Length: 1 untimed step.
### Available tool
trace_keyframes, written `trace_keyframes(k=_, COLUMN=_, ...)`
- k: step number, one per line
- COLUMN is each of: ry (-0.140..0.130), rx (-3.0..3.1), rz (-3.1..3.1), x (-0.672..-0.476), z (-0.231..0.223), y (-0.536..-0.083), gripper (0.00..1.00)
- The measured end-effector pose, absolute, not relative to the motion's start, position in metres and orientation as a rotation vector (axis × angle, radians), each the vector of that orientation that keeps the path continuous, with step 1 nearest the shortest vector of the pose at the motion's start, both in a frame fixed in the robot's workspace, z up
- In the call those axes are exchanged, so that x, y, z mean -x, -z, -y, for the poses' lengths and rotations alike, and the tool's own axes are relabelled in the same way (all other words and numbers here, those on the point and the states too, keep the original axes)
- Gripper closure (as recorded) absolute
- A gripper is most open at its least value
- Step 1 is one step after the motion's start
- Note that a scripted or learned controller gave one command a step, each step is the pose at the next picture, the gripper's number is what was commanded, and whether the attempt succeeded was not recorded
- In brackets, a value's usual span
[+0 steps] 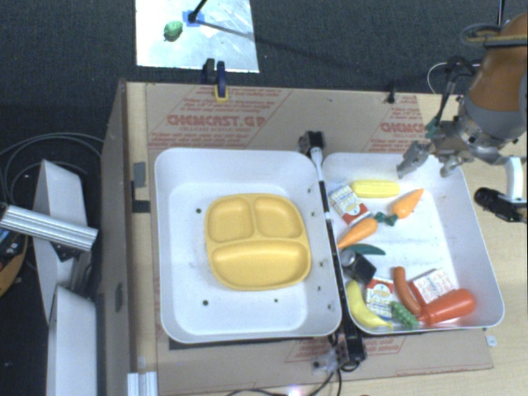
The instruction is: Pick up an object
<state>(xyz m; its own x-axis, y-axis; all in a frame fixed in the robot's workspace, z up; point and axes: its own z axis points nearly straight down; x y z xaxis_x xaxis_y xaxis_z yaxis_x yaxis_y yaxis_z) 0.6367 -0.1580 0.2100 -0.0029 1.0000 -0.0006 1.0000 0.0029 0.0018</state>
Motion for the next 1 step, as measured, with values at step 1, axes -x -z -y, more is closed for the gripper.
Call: trace_keyframes(k=1, ry=0.001, rx=-2.221, rz=-2.223, x=-0.6453, z=0.1796, y=-0.1008, gripper=0.00)
